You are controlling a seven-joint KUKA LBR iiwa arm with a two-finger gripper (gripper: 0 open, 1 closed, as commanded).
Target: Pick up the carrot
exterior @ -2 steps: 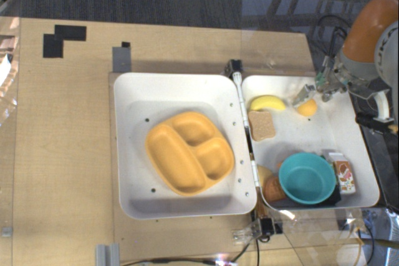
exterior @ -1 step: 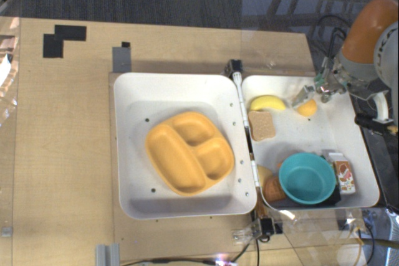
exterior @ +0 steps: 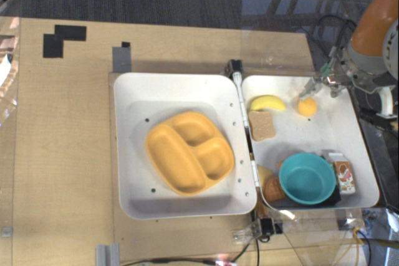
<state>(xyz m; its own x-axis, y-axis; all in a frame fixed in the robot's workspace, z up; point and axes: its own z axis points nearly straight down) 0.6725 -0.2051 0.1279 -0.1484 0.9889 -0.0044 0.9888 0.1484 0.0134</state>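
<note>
The carrot [exterior: 306, 107] shows as a small orange lump on the floor of the right bin [exterior: 358, 134], near its far side and just right of the banana [exterior: 267, 103]. My gripper [exterior: 322, 90] hangs over the bin's far right corner, below the grey wrist and orange band [exterior: 373, 22]. It is open. One thin finger [exterior: 310, 89] slants down to the left and ends just above the carrot's top edge, and the other finger [exterior: 335, 88] stands well off to the right. Nothing sits between them.
In the right bin, a bread slice [exterior: 262, 126] lies beside the banana. A teal bowl [exterior: 306, 179], a small carton [exterior: 344, 175] and a brown bun [exterior: 272, 187] crowd the near end. The left bin [exterior: 134, 134] holds a yellow divided plate [exterior: 189, 151].
</note>
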